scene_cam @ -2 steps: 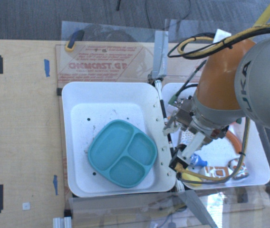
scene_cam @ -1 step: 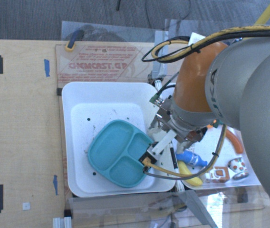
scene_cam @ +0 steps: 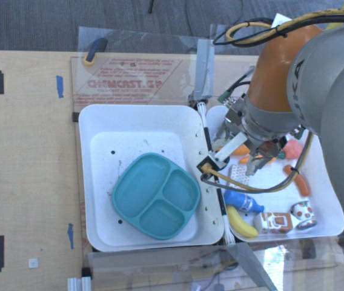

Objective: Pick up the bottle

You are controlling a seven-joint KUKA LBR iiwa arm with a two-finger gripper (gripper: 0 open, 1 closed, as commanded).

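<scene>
A teal tray [scene_cam: 155, 194] fills the left bin [scene_cam: 99, 126]. Right of it, the bottle [scene_cam: 243, 200] lies in the right bin [scene_cam: 329, 205], a banana [scene_cam: 241, 222] just below. The gripper [scene_cam: 244, 156] hovers above the bottle; its grip cannot be told.

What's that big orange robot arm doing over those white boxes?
The robot arm is reaching into the right bin, which holds small toys. Its gripper hangs above them. It is meant to pick up the blue bottle, which lies in the bin just beside a yellow banana. Nothing is between the fingers, so the bottle is not picked up yet. The left bin holds a teal divided plate.
</scene>
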